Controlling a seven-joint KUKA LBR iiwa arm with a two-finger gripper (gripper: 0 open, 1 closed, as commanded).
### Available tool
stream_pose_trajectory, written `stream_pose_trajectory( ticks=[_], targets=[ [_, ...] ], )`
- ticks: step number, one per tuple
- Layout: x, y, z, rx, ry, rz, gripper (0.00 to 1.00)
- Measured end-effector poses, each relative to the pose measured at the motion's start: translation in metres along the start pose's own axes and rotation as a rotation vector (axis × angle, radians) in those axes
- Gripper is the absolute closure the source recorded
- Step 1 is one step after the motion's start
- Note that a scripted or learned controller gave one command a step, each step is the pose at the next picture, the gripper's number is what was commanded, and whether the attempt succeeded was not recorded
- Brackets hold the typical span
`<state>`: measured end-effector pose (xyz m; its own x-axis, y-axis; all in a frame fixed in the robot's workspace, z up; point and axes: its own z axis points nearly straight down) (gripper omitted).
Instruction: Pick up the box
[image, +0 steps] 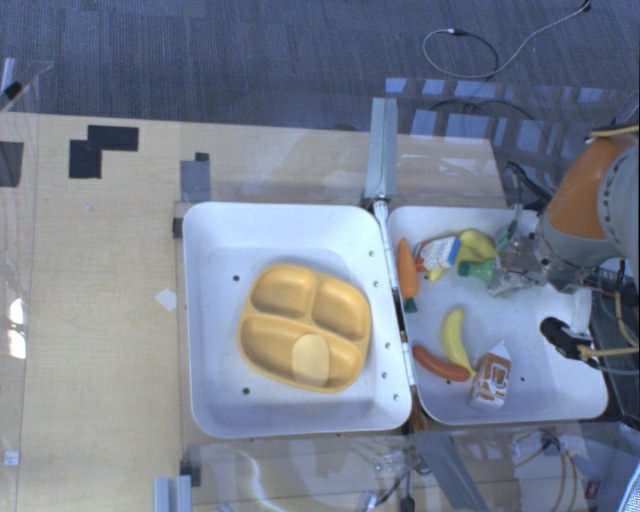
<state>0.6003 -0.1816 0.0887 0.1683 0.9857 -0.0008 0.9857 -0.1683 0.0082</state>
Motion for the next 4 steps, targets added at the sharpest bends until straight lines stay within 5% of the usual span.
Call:
stream_pose_trajectory(
  ticks=[1, 2, 3, 4],
  targets=[
    [-0.001, 0.000, 0.000, -0.001, -0.001, 0.001, 0.00],
    [0.015, 0.050, 0.004, 0.039, 0.001, 0.180, 0.00],
    [0.020, 0.053, -0.008, 0.026, 0.002, 0.167, 1.00],
    [0.001, 0.072, -0.101, -0.001, -0.001, -0.028, 1.00]
  ],
)
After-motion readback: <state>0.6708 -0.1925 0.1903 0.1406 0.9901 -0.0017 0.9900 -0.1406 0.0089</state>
